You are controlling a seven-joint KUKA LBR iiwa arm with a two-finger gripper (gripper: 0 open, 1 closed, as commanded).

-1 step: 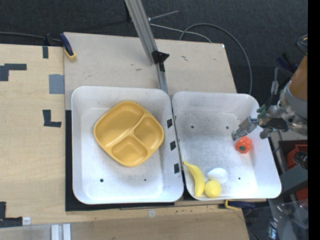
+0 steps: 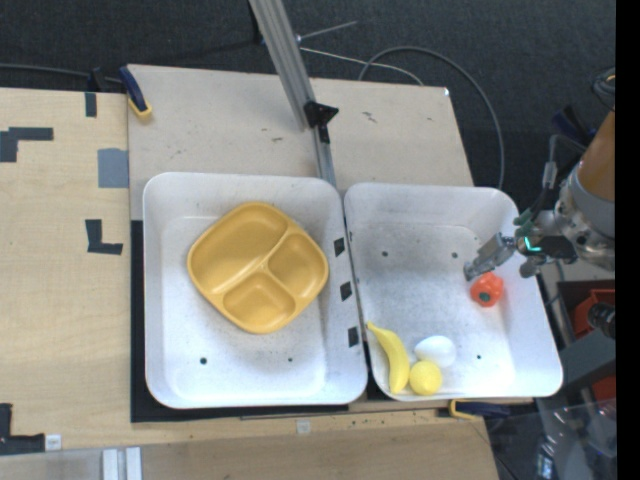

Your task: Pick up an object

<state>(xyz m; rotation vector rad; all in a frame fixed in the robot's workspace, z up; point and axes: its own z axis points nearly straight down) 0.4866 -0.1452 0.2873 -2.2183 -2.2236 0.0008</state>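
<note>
My gripper point(image 2: 483, 262) hangs over the right bin point(image 2: 420, 213), close to its right wall, with the arm coming in from the right. A small red-orange round object point(image 2: 487, 291) lies on the bin floor just below the gripper tip; I cannot tell if they touch. At the bin's front lie a yellow banana point(image 2: 391, 356), a white egg-shaped object point(image 2: 434, 348) and a small yellow round fruit point(image 2: 425, 378), close together. A yellow divided plate point(image 2: 258, 266) sits in the left bin point(image 2: 165, 348).
A slanted metal pole point(image 2: 288, 63) rises behind the bins and meets the divider between them. A blue and yellow clamp point(image 2: 135, 91) sits at the bench's back left. Thin cables point(image 2: 480, 98) loop behind the right bin.
</note>
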